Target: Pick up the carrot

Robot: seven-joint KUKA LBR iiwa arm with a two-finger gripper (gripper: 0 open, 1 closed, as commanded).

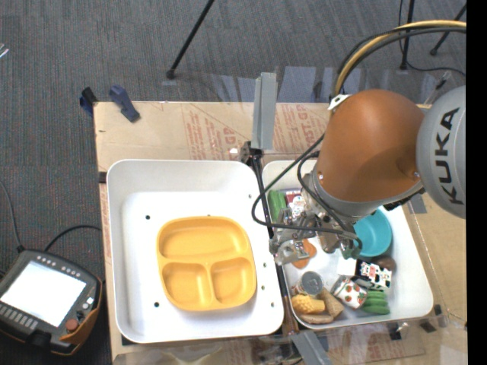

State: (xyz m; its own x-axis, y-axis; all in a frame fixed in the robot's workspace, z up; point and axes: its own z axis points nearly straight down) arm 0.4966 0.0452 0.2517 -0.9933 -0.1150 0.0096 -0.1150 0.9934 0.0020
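Pick not yet done. Gripper low in right bin, amid clutter; released or clenched: cannot tell, shadowed under smooth orange band. Probable carrot: small orange piece on bin floor just below gripper, partly covered, shape unclear. Left to do: grasp, lift. Nearby: glossy teal bowl, flat grey disc. In left bin: smooth yellow three-compartment tray.

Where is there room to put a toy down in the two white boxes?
The left bin has bare white floor all around the yellow tray, widest above it and to its left. The tray's three compartments are bare too. The right bin is crowded with small toys under the gripper.
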